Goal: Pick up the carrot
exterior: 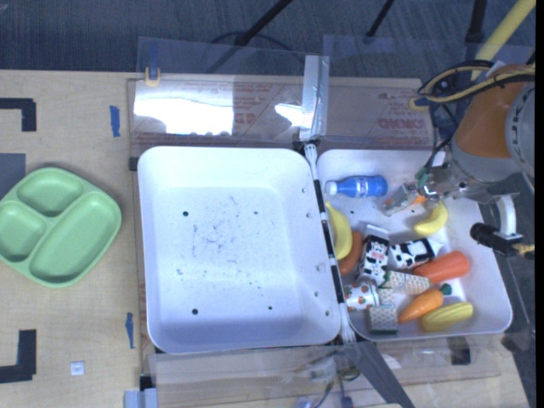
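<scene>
Two white bins are seen side by side mid-frame. The left bin (170,177) shows faint blue scribbles and a few dark dots on its floor. The right bin (497,313) is packed with toy items.

The carrot (422,305) is found in the lower right of the right bin, lying tilted, tip toward lower left, just above a yellow lemon-like piece (447,315) and touching it. A second, larger orange piece (442,268) is seen just above the carrot, at the same tilt. A black-and-white cow-patterned item (418,252) lies to its left. A blue bottle (360,186) lies on its side in the upper part of the bin. A yellow banana (341,230) is set against the left wall, and a smaller banana (433,220) is seen near the gripper.

The arm (493,134) is seen at upper right, grey with its orange band. The gripper (425,189) is located over the upper right part of the right bin, just right of the bottle and above the small banana, well apart from the carrot. Finger spacing cannot be told; the tip is too small and cluttered. Nothing is seen held.

A green divided plate (58,225) sits on the bench at far left, apart from the bins.
</scene>
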Controlling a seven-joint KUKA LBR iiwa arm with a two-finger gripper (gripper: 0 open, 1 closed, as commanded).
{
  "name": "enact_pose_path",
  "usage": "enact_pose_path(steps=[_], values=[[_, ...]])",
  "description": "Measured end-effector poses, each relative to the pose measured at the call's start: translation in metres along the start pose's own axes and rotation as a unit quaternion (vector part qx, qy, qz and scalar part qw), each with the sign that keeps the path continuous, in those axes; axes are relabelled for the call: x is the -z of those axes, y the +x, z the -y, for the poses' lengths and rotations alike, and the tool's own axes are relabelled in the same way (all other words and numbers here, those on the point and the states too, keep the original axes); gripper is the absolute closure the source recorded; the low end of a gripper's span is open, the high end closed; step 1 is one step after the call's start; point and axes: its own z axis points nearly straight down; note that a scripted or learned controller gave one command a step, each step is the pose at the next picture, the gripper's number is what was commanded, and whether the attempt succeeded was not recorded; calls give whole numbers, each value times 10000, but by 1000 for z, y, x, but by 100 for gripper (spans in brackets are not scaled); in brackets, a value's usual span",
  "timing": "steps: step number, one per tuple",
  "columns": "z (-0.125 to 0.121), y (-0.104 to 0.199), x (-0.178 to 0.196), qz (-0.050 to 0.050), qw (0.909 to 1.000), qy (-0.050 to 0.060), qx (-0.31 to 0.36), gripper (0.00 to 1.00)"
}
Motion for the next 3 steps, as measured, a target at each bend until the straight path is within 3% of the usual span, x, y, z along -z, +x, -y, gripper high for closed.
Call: enact_pose_path(steps=[1, 2, 3], values=[[0, -2, 7, 43, 10000, 3, 3, 100], [-31, 46, -2, 68, 9967, 39, -804, 100], [-30, 44, -3, 77, 9966, 48, -815, 0]])
